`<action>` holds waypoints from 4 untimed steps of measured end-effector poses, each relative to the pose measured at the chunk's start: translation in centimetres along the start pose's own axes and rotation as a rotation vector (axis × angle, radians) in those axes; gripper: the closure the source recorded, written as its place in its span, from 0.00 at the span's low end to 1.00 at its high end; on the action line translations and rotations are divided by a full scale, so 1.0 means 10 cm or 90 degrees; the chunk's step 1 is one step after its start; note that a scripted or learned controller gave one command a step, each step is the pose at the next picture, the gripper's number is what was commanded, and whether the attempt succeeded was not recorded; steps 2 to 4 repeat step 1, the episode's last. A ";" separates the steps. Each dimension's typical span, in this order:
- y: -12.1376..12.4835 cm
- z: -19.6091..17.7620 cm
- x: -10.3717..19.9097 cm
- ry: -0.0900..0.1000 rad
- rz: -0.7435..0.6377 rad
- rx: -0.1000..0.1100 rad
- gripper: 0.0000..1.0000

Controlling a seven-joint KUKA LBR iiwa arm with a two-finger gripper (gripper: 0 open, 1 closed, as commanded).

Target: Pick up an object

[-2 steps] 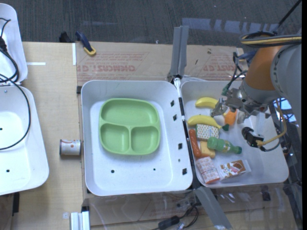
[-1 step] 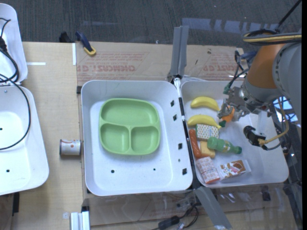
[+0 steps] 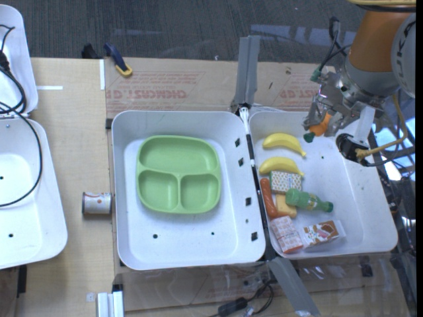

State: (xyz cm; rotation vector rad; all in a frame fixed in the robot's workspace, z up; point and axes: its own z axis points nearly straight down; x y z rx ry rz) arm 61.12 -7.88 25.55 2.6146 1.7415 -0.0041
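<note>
Start at your hand (image 3: pixel 316 125), which hangs over the upper edge of the right bin (image 3: pixel 367 197), at about one o'clock from that bin's middle. Something small and orange sits at its tip, with a dark green bit just below, but you cannot tell from this slant whether it is a gripped thing or part of the tool, and you cannot tell whether the hand is apart or together. The nearest candidate is the upper banana (image 3: pixel 284 142), just beside the hand at about eight o'clock from it, its long axis running roughly from nine to four o'clock. The coming move likely turns on that: a short drop toward eight o'clock, jaws set across the curve. Count two bananas; the lower banana (image 3: pixel 281 166) lies close beneath the first. Farther out toward six o'clock there is one green bottle (image 3: pixel 308 201) lying on its side, one patterned packet (image 3: pixel 286 181) touching it, one red sausage-like piece (image 3: pixel 267 197), and two snack wrappers (image 3: pixel 307 234) near the bin's lower edge. Well apart at nine o'clock, the left bin (image 3: pixel 132 230) holds one green divided plate (image 3: pixel 178 174). On the table (image 3: pixel 73 98) beside it lies one small can (image 3: pixel 97 203).
</note>
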 end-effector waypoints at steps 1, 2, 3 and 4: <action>0.12 -0.46 -0.53 0.000 -0.095 0.000 1.00; 0.12 -0.46 -0.53 0.000 -0.095 0.000 1.00; 0.12 -0.46 -0.53 0.000 -0.095 0.000 1.00; 0.12 -0.46 -0.53 0.000 -0.095 0.000 1.00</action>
